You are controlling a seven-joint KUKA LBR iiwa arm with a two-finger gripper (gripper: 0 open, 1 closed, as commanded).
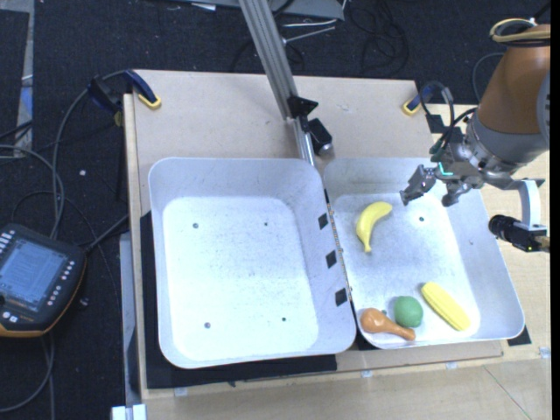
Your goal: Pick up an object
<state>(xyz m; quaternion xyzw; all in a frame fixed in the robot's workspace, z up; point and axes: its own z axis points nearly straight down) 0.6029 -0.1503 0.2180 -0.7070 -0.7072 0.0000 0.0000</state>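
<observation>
The right bin [490,261] holds a yellow banana [372,223] near its upper left. Along its near edge lie a yellow corn cob [446,306], a green ball [407,311] and an orange drumstick-shaped toy [385,322]. My gripper [435,191] hangs over the bin's far right part, to the right of the banana and apart from it. Its two dark fingers are spread open with nothing between them.
The left bin [236,265] lies beside the right one, joined at a ridge with black clips [332,256]. A slanted metal pole [276,59] crosses the back of the bench. A teach pendant [31,278] lies on the floor at left.
</observation>
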